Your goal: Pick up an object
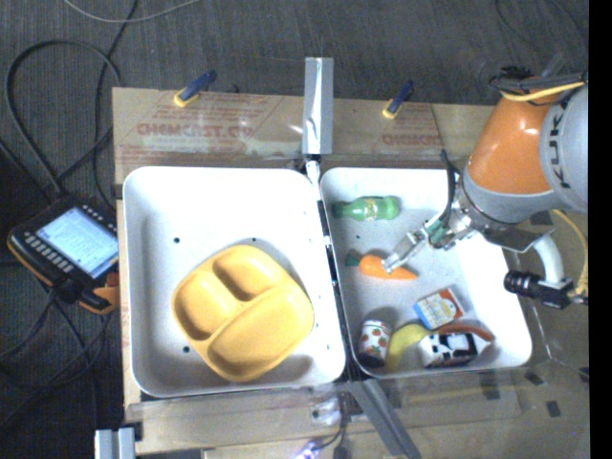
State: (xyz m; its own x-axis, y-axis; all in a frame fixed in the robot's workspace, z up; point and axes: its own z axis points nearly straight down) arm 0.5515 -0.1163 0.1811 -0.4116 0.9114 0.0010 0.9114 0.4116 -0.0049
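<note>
Here, in the right bin [521, 347], the gripper [393, 257] hangs with fingers narrowly parted at the right end of the toy carrot [382, 270], which lies left-to-right beneath it.

**Readable lettering on the bench and arm**

Faded red print runs along the cardboard sheet [220, 132] behind the bins; it looks like "CHINGLIST.CO", though the letters are too washed out to be sure. Dark letters "KU" stand on the grey arm [564, 151] at the right edge. The small carton [439, 308] carries print too small to read.
</note>
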